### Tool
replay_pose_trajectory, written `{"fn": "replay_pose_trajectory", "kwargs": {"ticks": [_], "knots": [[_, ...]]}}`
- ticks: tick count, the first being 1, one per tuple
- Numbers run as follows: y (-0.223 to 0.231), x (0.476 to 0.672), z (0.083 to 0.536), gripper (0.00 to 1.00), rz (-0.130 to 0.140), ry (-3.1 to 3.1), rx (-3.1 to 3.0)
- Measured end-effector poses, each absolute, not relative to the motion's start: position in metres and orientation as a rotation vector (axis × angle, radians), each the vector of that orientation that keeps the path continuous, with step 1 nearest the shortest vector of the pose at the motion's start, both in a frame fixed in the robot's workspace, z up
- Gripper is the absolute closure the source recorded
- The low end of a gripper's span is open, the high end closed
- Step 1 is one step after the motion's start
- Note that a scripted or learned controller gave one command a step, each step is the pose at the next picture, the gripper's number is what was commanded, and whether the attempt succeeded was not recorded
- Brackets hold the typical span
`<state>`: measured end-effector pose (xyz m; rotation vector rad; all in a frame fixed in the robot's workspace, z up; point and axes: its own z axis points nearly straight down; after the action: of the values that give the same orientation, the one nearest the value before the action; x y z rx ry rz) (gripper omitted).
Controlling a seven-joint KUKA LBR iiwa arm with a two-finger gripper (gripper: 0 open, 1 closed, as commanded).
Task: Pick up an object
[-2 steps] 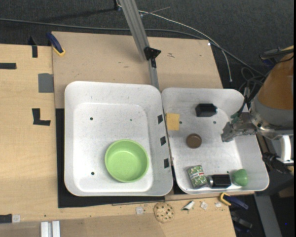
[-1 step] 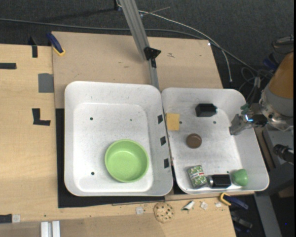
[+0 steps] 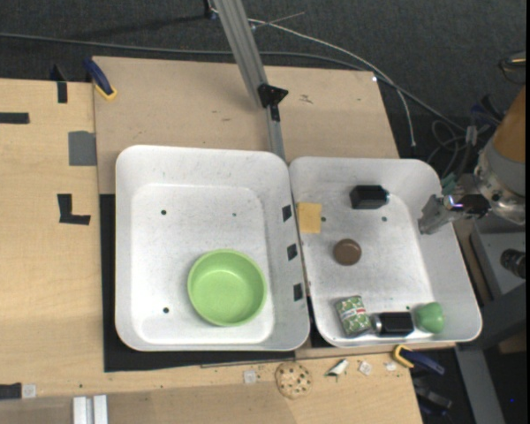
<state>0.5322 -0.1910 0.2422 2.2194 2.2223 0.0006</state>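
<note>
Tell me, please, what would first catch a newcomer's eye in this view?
The bright green bowl in the left bin stands out first. The right bin holds smaller things: a black block near its far side, a brown round piece in the middle, and a green object in the near right corner.

Bins (image 3: 203,162): white plastic, speckled matt. Green bowl (image 3: 226,287) at 7 o'clock: smooth plastic. Bench (image 3: 35,263): pale wood. Pole (image 3: 238,34) at 12: brushed metal.

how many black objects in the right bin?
2. One black block sits near the far wall of the right bin. A second black object lies at the near edge, between a green-printed packet and a green ball-like item. None look hidden.
</note>
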Motion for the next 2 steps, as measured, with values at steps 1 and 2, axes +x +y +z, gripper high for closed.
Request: {"fn": "replay_pose_trajectory", "kwargs": {"ticks": [1,2], "knots": [[-0.14,0.549,0.228,1.0,-0.003,2.23,2.219],[-0.088,0.572,0.236,1.0,0.001,2.231,2.216]]}}
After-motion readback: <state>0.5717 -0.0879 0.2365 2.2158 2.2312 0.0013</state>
